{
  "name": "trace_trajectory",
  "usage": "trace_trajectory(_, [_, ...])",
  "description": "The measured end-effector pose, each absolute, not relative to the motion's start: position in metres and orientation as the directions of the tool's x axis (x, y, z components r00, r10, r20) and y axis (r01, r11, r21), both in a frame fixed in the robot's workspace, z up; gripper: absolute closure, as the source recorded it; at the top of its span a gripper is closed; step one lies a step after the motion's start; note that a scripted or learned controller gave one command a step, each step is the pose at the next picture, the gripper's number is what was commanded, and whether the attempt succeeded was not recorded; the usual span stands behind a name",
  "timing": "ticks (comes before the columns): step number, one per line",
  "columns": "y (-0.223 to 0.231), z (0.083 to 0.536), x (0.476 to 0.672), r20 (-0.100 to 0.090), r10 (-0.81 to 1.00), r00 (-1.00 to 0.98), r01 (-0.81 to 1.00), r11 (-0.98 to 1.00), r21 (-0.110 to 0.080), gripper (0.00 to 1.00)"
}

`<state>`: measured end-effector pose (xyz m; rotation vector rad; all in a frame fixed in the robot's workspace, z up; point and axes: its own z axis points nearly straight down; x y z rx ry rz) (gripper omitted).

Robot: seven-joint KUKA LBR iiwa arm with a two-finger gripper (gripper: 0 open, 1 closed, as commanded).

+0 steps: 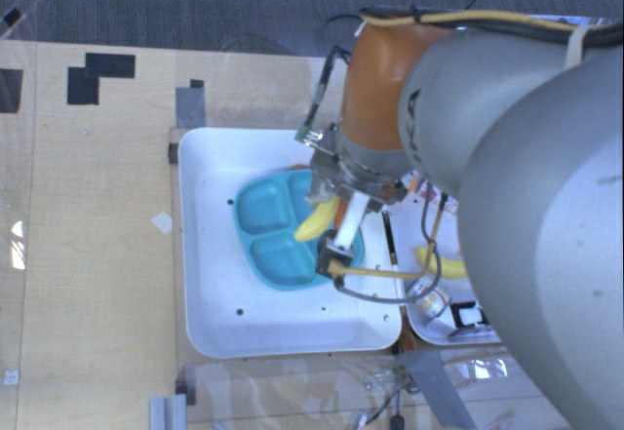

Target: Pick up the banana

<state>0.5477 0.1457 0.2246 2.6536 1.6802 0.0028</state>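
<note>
The claw (330,214) sits over the left bin (210,223), fingers closed on the banana (317,221). The banana hangs tilted just above the right edge of a blue divided plate (273,233) lying in that bin.

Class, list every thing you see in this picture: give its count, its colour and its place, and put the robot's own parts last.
Shallow bins: two, white; the left bin in full view, the right bin mostly under the arm.
Divided plastic plate: one, blue, in the left bin.
Banana: one, yellow, on the plate's right part, at the gripper.
Black markers: several, on the bench's far left.
Arm: one, grey with an orange band.
Gripper: one, above the banana.
</note>
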Motion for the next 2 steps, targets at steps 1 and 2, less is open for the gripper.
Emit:
trace_trajectory(1, [0.177,0.125,0.531,0.011,0.948,0.317,0.948,-0.317,0.010,1.00])
trace_trajectory(2, [0.121,0.167,0.669,0.002,0.950,0.312,0.950,-0.312,0.004,1.00])
